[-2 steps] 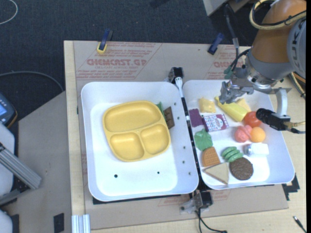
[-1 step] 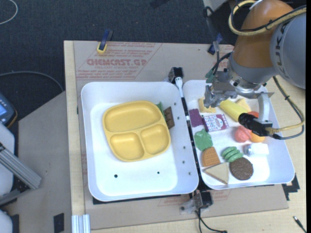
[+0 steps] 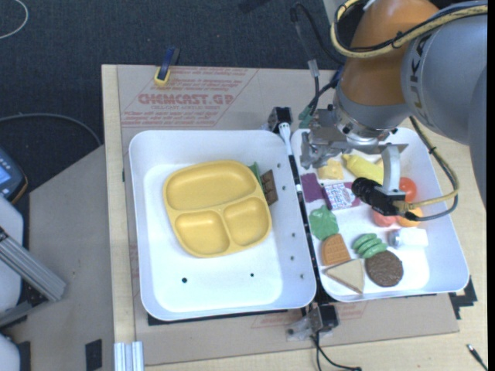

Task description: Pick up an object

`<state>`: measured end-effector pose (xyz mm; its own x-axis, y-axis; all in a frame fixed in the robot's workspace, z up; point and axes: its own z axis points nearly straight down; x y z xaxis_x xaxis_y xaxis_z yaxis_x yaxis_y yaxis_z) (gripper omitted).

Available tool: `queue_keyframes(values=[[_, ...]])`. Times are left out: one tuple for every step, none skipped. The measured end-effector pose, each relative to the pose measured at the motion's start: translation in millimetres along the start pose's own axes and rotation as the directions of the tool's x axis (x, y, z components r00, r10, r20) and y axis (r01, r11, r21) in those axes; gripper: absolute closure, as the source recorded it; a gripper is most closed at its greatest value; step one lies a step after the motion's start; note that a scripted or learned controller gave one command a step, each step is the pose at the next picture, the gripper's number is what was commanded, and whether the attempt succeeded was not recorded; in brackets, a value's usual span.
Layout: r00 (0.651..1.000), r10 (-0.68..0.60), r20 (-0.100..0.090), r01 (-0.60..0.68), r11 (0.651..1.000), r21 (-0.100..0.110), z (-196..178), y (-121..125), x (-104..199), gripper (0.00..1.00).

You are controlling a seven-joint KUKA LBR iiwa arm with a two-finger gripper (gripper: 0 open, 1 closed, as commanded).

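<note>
My end effector [image 3: 349, 151] hangs low over the far part of the right bin [image 3: 448, 263]; its state I cannot tell. The yellow banana toy [image 3: 363, 167] lies just beside it, below my wrist.

Divided tray [image 3: 216, 207] in the left bin [image 3: 147, 230]; small food pieces [image 3: 348, 242] clustered in the right bin [image 3: 445, 261].
</note>
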<state>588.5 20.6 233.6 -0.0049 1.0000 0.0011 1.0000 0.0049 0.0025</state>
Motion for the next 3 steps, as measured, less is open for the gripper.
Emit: queue_keyframes(values=[[1.0,0.0,-0.001,0.0,1.0,0.006,7.5,-6.7,44.2,1.0],[1.0,0.003,0.001,-0.003,1.0,0.0,0.0,-2.1,49.6,1.0],[1.0,0.006,0.002,-0.006,1.0,0.0,8.1,9.9,39.2,1.0]])
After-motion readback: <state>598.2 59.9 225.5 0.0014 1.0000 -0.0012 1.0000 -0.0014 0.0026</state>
